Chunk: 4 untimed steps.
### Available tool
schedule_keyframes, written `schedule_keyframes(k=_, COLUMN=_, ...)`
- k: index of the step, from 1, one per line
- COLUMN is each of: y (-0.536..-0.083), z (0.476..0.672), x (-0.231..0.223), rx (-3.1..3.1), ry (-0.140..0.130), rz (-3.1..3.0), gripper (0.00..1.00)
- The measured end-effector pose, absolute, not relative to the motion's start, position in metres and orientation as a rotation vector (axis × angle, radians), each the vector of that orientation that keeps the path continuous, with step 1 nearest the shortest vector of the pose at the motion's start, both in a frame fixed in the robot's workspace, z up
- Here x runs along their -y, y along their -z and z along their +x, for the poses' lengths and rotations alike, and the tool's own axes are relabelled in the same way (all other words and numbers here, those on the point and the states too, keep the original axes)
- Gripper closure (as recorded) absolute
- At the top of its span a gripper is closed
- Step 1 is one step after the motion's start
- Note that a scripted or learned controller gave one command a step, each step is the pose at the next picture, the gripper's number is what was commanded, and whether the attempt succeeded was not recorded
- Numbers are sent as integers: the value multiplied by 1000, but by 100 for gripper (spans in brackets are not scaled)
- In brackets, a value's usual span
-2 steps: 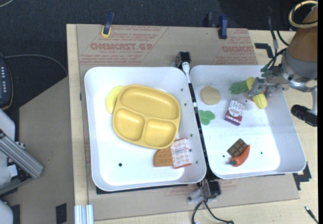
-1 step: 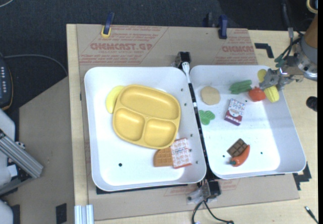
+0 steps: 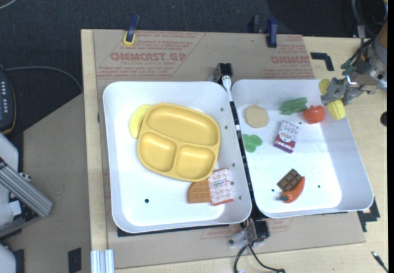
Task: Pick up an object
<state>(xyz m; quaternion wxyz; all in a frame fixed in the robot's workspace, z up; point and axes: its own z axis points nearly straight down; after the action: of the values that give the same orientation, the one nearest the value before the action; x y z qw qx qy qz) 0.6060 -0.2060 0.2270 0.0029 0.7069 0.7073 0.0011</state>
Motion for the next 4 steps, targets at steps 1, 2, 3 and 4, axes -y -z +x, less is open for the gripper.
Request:
schedule_keyframes(k=1, y=-227, z=587, x=166, rx=-2225, ry=1, rz=2221, gripper=100)
schedule_keyframes(k=2, y=-237, z=555, x=126, rx=-2227, ry=1, rz=2221, gripper=100)
schedule_keyframes(k=3, y=-233, z=530, x=77, rx=-2227, ry=2, rz=2222, gripper=100)
schedule_keyframes(k=4, y=-214, z=498, x=53, rx=-2226, ry=4, rz=2224, gripper=100)
